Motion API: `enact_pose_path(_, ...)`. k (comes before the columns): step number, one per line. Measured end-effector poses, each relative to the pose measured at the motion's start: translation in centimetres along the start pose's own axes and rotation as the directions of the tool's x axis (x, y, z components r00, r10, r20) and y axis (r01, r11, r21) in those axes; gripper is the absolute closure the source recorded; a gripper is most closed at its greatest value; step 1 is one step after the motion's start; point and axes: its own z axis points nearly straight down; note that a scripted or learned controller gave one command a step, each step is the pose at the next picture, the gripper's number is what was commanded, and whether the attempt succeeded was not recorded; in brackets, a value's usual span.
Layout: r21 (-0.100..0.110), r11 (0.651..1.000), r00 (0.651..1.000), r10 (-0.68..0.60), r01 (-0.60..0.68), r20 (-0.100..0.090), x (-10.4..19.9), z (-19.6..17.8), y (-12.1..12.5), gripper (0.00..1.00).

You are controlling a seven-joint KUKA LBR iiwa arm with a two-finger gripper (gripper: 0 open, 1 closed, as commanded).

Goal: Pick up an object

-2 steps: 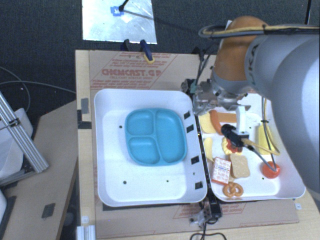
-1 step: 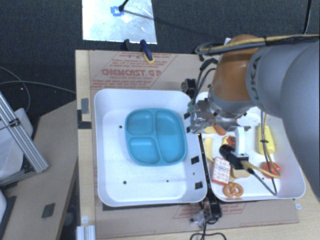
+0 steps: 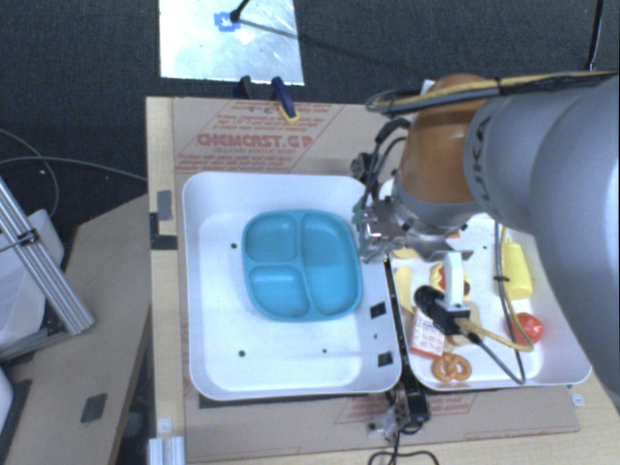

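Note:
My gripper [image 3: 376, 232] hangs over the divide between the two bins, at the upper left corner of the right bin [image 3: 562, 361]. The grey arm with its orange band covers much of that bin. Below the gripper lie small items: a pale yellow piece [image 3: 403, 281], a red and white packet [image 3: 425, 334] and a brown pretzel [image 3: 448, 367]. Further right are a yellow bottle-like item [image 3: 517, 269] and a red round item [image 3: 527, 328]. Nothing shows as held.
The left bin [image 3: 208, 260] holds a blue divided plate [image 3: 298, 264], its right edge close to the gripper. Both bins rest on a cardboard sheet [image 3: 252, 134]. A blue and yellow clamp [image 3: 283, 100] sits at the cardboard's far edge.

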Motion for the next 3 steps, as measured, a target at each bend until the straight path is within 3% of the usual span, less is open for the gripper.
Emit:
enact_pose_path(1, -0.005, 1.000, 1.000, -0.007, 0.007, -0.004, 7.7, -7.9, -4.8, 1.00)
enact_pose_path(2, 0.001, 1.000, 1.000, -0.002, 0.002, 0.001, 9.9, 3.0, 1.4, 1.00)
enact_pose_path(3, 0.006, 1.000, 1.000, 0.007, -0.007, 0.002, 6.3, 6.5, -2.4, 1.00)
